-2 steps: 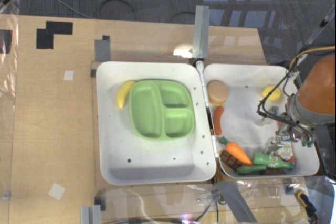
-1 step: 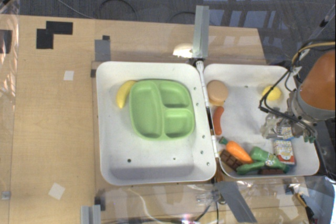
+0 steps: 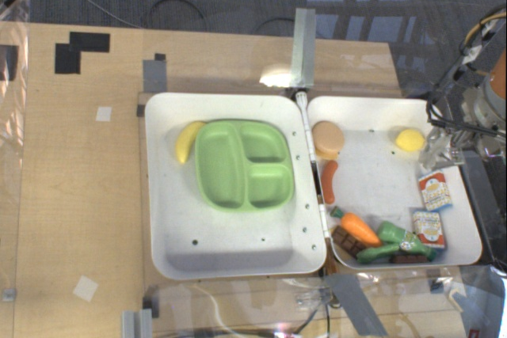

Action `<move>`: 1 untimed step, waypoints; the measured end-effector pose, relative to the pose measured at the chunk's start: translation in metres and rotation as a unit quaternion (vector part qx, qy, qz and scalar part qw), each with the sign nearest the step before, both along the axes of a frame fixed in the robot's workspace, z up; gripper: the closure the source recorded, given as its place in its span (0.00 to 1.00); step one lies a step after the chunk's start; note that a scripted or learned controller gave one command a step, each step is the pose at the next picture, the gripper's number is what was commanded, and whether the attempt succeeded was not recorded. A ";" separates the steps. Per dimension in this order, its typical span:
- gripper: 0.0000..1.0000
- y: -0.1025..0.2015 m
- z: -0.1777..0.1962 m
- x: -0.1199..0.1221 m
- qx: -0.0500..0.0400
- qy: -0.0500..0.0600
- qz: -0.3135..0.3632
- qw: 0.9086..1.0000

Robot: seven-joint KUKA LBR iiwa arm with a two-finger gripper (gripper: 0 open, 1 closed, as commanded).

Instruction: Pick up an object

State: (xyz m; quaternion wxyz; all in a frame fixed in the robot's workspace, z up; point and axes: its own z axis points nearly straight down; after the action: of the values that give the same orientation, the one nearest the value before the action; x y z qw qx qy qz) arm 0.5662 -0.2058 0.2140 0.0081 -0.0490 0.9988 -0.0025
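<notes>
My gripper [image 3: 442, 155] hangs over the right edge of the right bin [image 3: 372, 170], the arm reaching in from the right. Directly below it a small red and white carton [image 3: 435, 191] lies tilted against the bin's right wall, and I cannot make out whether they touch. A yellow lemon [image 3: 409, 140] sits just left of the gripper. A second small carton [image 3: 428, 227] lies nearer the front right corner.
The right bin also holds a tan bun [image 3: 328, 137], a red sausage [image 3: 328, 181], a carrot [image 3: 358, 228], a chocolate bar [image 3: 346, 243] and a green vegetable [image 3: 390, 243]. In the left bin [image 3: 162, 241] lie a green divided plate [image 3: 242, 164] and a banana [image 3: 187, 140].
</notes>
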 end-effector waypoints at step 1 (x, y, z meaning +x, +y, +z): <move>0.00 0.001 -0.004 -0.002 0.002 0.004 0.000 1.000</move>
State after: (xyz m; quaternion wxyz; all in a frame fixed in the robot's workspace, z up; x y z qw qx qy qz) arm 0.5645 -0.2052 0.2099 0.0043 -0.0487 0.9988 -0.0008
